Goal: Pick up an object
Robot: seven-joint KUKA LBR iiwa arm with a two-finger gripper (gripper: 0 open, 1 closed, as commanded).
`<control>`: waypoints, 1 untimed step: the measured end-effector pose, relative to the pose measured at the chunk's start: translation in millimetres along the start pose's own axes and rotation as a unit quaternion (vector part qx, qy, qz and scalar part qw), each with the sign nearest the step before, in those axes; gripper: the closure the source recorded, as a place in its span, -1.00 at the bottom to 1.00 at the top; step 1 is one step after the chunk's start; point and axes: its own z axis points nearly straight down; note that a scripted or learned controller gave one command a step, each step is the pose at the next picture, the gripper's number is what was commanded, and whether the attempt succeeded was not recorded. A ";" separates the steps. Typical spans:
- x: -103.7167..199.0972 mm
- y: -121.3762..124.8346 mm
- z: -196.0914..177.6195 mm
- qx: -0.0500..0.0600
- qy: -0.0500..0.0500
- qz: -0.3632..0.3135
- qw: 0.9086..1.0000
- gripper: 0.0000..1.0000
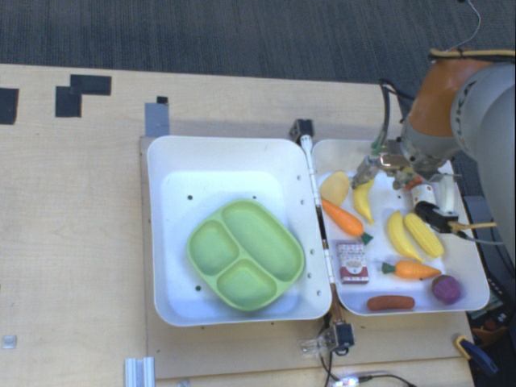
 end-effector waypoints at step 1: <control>0.0 2.8 -14.0 -0.005 -0.001 -0.002 1.000 1.00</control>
